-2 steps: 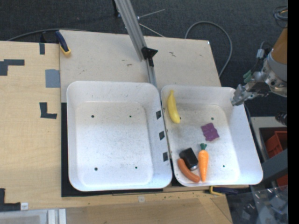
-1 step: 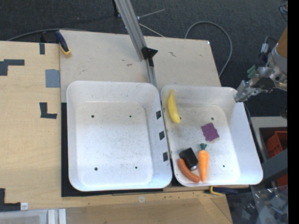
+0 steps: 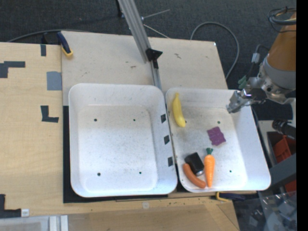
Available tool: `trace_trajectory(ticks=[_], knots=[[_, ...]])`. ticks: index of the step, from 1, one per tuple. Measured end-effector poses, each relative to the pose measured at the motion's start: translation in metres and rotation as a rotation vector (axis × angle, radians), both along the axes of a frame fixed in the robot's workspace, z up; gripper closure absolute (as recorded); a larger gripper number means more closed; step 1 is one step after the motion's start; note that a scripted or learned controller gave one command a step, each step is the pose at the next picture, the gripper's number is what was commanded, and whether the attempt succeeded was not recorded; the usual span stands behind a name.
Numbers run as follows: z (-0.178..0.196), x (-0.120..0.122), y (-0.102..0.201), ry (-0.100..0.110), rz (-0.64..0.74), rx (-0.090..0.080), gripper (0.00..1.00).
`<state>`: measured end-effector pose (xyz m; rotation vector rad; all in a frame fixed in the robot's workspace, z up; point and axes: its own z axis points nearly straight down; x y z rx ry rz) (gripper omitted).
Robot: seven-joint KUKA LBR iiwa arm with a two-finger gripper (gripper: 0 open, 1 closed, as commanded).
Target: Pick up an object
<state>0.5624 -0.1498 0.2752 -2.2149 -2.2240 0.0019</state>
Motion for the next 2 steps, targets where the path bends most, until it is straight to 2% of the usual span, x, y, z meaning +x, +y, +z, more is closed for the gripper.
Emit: trace_trajectory(ticks=[1, 2], knots=[[0.000, -0.004, 0.058, -0.002, 0.003, 0.000, 1.00], [-0.004, -0.012, 0.102, 0.000, 0.001, 0.000, 1.00]])
